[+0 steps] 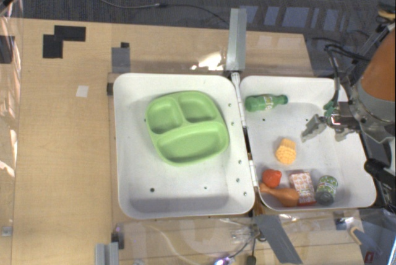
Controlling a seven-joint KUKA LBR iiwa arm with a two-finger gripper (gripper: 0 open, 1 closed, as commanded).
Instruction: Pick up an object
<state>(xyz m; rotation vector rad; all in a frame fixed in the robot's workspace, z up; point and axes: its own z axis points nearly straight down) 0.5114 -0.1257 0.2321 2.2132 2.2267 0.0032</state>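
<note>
Tool (314, 126) hangs over the right bin (356, 195), apparently holding nothing, finger spread unclear; nearest target, the yellow corn (286, 151), lies just below-left: centre over it, descend straight, avoid the green bottle (265, 102).

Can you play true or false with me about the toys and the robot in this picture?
1. The green plastic plate with three sections lies in the left white bin. True.
2. The green plastic bottle stands upright. False: it lies on its side near the far edge of the right white bin.
3. The bumpy yellow corn toy sits on the plate. False: it is in the right bin.
4. The robot's hand is over the right bin. True.
5. The small green can is near the right bin's front edge. True.
</note>
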